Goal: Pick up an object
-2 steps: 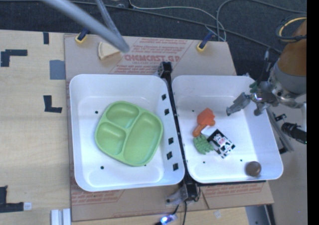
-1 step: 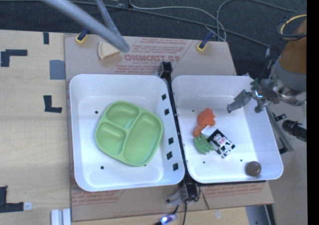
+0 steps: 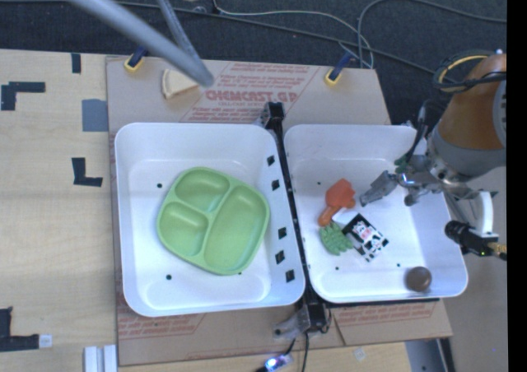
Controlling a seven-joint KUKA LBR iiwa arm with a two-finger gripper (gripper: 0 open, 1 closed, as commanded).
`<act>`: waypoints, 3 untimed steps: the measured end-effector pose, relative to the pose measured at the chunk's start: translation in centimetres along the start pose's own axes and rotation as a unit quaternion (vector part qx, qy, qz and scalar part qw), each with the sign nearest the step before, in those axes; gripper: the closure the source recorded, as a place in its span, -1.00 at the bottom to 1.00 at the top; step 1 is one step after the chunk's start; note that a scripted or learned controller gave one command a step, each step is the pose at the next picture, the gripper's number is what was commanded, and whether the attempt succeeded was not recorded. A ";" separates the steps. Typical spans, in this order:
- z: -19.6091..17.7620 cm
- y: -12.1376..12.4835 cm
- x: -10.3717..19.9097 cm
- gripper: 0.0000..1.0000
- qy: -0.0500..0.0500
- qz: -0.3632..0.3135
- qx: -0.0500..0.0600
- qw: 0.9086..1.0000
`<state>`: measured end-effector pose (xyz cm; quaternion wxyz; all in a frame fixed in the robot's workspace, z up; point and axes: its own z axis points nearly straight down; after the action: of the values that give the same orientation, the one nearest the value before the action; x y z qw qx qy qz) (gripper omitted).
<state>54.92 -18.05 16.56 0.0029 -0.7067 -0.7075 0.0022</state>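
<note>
1. We see two shallow white bins side by side in the middle of the frame, the left bin [image 3: 132, 197] and the right bin [image 3: 329, 144], with a black divider [image 3: 284, 197] running between them
2. In the left bin lies a green sectioned tray [image 3: 214, 218], tilted a little, with three compartments showing
3. In the right bin, left of its centre, we find an orange toy [image 3: 338, 197], and just below it a green toy [image 3: 333, 239], the two close enough that we cannot tell whether they touch
4. Just right of the green toy sits a small black-and-white block [image 3: 366, 237], touching or nearly touching it
5. A small brown ball [image 3: 419, 279] rests near the lower right corner of the right bin, well apart from the other three things
6. The arm [image 3: 469, 127] comes in at the right edge of the frame, its orange band above the grey wrist
7. The gripper [image 3: 387, 188] hangs over the right bin, to the right of the orange toy and above the black-and-white block in the frame; one dark finger [image 3: 377, 189] points left toward the orange toy
8. We cannot tell whether the end effector is spread or pressed together, and we see nothing between its tips
9. The bins stand on a cardboard sheet [image 3: 247, 90] with red print, held by yellow clamps [image 3: 134, 60] at its upper edge
</note>
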 end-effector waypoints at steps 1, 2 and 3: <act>6.3 -0.3 -0.4 -1.00 0.000 0.000 -0.001 1.000; 8.1 -0.2 -0.4 -1.00 -0.001 0.000 -0.004 1.000; 6.9 -0.2 -0.4 1.00 -0.003 0.000 -0.006 1.000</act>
<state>54.71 -18.45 9.66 -0.0030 -0.7064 -0.7078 0.0001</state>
